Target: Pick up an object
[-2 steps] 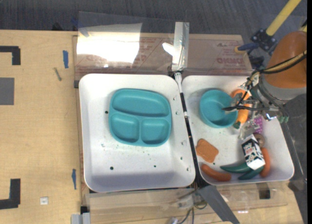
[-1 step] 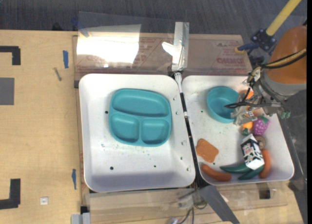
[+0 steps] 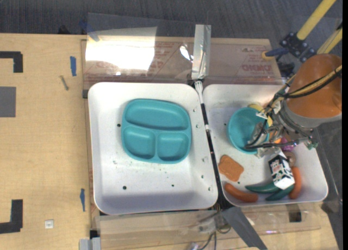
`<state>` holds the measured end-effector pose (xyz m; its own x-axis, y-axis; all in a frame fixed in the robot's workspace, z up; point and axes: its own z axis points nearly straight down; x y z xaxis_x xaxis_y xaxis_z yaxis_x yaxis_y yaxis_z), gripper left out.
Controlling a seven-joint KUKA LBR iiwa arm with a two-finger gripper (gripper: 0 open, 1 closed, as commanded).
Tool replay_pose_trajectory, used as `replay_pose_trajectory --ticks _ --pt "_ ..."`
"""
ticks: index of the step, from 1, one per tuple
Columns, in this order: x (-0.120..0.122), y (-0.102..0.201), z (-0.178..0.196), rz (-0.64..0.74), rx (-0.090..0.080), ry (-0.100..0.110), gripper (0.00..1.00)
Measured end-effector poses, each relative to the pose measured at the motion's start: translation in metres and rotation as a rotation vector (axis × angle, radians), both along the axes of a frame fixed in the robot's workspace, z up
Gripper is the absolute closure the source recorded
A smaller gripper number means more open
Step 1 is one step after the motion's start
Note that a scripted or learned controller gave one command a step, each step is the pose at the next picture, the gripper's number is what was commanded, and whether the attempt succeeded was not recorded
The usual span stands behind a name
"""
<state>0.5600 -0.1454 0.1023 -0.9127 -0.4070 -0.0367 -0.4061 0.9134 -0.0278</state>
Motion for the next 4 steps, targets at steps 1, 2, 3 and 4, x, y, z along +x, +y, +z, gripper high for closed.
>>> replay_pose_trajectory --ticks 1,2,3,4 --pt "0.025 0.002 0.17 0.079 0.007 0.033 1.0" --pt "-0.024 -0.012 0.011 0.241 0.006 0.04 1.0" --pt "0.052 -0.012 0.002 0.145 -0.001 0.01 1.0" --pt "0.003 0.018 0.001 0.127 -0.002 0.004 1.0"
